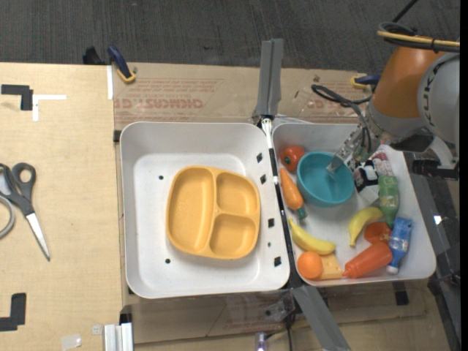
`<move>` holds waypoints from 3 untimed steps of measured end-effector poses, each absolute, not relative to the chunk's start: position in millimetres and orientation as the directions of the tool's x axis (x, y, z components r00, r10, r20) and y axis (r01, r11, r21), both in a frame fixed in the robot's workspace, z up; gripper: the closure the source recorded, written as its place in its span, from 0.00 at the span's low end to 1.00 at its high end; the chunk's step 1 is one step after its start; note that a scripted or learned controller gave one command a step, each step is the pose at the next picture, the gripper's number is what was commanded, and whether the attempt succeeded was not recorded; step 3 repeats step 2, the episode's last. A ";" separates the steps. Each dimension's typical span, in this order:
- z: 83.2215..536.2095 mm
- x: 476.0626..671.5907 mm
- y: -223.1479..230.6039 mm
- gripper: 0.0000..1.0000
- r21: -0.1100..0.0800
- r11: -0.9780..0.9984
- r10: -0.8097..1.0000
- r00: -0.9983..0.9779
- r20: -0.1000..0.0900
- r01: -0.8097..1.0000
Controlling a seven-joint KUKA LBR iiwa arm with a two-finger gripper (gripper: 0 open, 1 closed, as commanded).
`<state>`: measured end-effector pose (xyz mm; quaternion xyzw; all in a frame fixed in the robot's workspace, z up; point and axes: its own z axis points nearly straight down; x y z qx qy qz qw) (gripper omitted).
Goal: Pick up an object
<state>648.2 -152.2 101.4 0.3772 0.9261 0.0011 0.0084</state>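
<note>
Teal plastic bowl [325,179] sits in the right white bin [420,269], my two-finger gripper [344,156] poised at its far rim; I cannot tell its state. Nothing looks lifted yet, so grasping remains.

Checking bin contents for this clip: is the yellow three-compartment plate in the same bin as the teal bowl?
No, the yellow three-compartment plate lies in the left bin, the teal bowl in the right bin.

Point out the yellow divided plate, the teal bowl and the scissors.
yellow divided plate [213,212]: camera view, on the ridge between its compartments.
teal bowl [322,185]: camera view, on the inside bottom.
scissors [28,203]: camera view, near the pivot where the blades meet the handles.
</note>
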 end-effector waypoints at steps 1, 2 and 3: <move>100.4 570.1 -179.6 1.00 0.006 0.763 0.647 -0.762 -0.015 0.647; 98.1 511.4 -141.4 1.00 0.008 0.617 0.787 -0.617 -0.013 0.787; 98.1 511.4 -141.4 1.00 0.008 0.617 0.787 -0.617 -0.013 0.787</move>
